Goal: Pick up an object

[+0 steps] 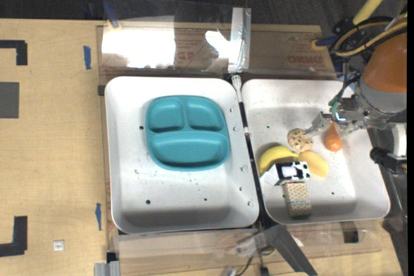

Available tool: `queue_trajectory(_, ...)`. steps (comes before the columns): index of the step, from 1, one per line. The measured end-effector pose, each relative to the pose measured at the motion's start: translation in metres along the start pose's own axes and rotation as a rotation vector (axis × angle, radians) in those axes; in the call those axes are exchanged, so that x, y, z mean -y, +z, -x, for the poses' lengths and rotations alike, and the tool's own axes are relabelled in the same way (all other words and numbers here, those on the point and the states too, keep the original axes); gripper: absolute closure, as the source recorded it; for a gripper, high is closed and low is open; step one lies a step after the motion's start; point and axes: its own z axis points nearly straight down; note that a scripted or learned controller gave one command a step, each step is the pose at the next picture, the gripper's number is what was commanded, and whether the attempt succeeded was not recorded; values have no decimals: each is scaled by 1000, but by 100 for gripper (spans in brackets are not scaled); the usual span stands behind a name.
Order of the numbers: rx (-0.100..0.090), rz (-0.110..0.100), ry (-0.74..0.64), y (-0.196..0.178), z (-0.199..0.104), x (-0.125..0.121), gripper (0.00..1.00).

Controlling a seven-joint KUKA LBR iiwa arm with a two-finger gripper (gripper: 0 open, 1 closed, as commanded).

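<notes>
nearest the camera, a small patterned box (297, 196) stands at the near side of the right bin (336, 200), tan and speckled, close to the bin's near wall. touching its far end is a black and white block (292, 170), and just beyond that a banana (275, 156) curves to the left, close to the divider between the bins. a pale yellow rounded piece (315, 163) lies right of the banana, touching the black and white block. far of these sits a small round speckled cookie-like disc (297, 138), and to its right an orange carrot-shaped item (333, 139) stands near the middle-right of the bin.

the gripper (333, 118) reaches in from the right, low over the right bin, with metal fingers (318, 122) pointing left toward the disc. the orange item sits just under or beside the gripper's tip, but whether it is between the fingers cannot be told, and i cannot tell whether the pincer is wide or narrow. the arm's orange band (388, 68) and grey wrist show behind it at the right edge, with yellow and blue cables (352, 35) on the far side.

the left bin (129, 184) holds a teal divided plate (187, 132), lying flat near the bin's middle, with two small compartments on its far side and one long one on its near side. a clear plastic sheet (174, 35) stands behind the left bin, catching glare. both bins rest on a cardboard-covered bench (45, 158) marked with black and blue tape.
</notes>
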Motion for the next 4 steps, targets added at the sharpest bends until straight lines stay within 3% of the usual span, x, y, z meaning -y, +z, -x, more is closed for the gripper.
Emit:
queue_trajectory(1,0,24,96,38,23,-2,0)
queue_trajectory(2,-2,31,71,45,22,-1,0)
queue_trajectory(3,1,38,72,33,23,-2,100)
queue_trajectory(4,0,29,193,-85,-26,-36,100)
